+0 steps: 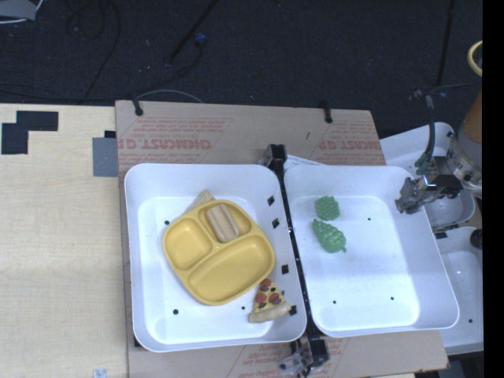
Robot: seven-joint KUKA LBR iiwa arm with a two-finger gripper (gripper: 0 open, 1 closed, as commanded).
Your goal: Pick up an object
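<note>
**Gripper at the right bin's far rim, grip unreadable**

Whether the gripper (411,195) is parted or closed cannot be told from this slanted view; it is small and dark, sitting over the right edge of the right bin (441,294), and nothing shows in its hold.

Nearest the camera, in the left bin (132,235), a toy pizza slice (269,302) lies by the front right corner, just beside the yellow divided plate (224,270). A tan sausage-like piece (223,223) rests in the plate's far right compartment.

Across the divider, in the right bin, a green bumpy toy (329,237) lies on the floor left of middle, and a second, smaller green piece (327,207) sits just beyond it, well apart from the gripper.

Farther back, brown cardboard (236,136) lies under both bins, and dark floor with cables (236,46) lies beyond it.
</note>
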